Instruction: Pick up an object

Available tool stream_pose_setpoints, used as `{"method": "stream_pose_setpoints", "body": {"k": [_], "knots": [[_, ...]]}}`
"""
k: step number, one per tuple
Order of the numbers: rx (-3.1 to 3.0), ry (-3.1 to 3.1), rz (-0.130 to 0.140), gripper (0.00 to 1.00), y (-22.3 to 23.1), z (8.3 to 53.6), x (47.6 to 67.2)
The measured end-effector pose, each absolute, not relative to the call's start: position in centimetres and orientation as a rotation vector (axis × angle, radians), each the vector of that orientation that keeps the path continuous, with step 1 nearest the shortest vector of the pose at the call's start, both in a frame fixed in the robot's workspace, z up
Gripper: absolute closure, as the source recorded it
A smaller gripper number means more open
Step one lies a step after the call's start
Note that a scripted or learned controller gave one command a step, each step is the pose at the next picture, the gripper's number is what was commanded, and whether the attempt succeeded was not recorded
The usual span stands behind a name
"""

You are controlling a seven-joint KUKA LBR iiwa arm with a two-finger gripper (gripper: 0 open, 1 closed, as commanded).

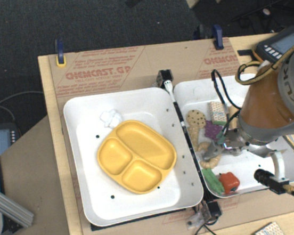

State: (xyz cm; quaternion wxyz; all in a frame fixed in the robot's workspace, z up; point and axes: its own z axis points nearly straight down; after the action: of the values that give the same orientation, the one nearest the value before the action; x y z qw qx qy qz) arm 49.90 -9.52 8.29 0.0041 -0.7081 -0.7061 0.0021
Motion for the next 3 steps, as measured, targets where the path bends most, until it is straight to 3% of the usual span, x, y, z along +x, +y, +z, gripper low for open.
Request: {"method": "stream_pose_setpoints", "body": {"k": [1,2,3], "knots": [[-2.222,-2.227,-0.003,0.0,-9.5,8.5,56.5],[-2.223,-2.224,-0.001,0.0,-11.6,8.5,59.5],[-2.224,-2.227,-0.003,0.0,-14.4,8.5,64.6]]}}
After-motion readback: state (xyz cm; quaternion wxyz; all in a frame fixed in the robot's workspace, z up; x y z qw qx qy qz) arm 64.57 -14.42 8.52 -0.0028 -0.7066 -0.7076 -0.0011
